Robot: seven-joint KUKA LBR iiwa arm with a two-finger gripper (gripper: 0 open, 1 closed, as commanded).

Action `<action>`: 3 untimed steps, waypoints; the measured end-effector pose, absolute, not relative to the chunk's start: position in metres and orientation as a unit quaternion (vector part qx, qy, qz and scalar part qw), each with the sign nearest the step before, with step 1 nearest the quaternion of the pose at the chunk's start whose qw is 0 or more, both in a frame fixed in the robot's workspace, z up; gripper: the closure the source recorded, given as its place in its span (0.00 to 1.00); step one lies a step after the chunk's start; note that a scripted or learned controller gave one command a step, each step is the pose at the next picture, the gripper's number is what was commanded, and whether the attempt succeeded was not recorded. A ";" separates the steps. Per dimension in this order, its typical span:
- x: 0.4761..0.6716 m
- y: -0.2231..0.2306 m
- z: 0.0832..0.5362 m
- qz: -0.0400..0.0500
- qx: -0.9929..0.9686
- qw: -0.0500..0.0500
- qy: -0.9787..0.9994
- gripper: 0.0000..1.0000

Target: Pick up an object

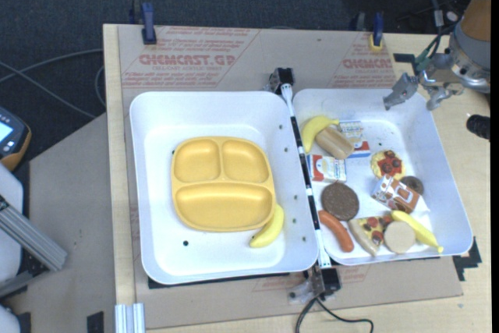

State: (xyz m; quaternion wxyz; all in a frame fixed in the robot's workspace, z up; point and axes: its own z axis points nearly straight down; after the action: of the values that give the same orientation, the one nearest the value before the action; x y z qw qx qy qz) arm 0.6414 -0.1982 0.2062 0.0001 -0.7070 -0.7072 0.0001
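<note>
Hovering at two o'clock above the right bin (444, 168), the gripper (413, 90) is seen with jaws spread and nothing between them. Toy food is piled in that bin; a brown round patty (341, 200) near its centre is judged light, rigid, best pinched across its edges. A yellow divided tray (223, 183) and a banana (270, 228) are held in the left bin (148, 168).

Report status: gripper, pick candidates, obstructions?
Gripper open, empty, above right bin's far edge. Toy food piled below, untouched. Nothing blocking descent.

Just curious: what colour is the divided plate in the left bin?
Yellow, a three-compartment plastic plate, shown in the camera view.
</note>
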 end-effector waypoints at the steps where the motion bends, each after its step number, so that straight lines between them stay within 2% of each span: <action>1: 0.600 -0.134 0.138 0.002 -0.706 0.005 -0.709 0.00; 2: 0.525 -0.143 0.082 0.002 -0.708 0.003 -0.706 0.00; 3: 0.588 -0.088 0.085 -0.002 -0.705 -0.001 -0.710 0.00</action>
State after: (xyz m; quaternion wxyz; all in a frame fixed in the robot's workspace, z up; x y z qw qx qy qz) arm 0.5878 -0.0881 0.0846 -0.0012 -0.7046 -0.7096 -0.0017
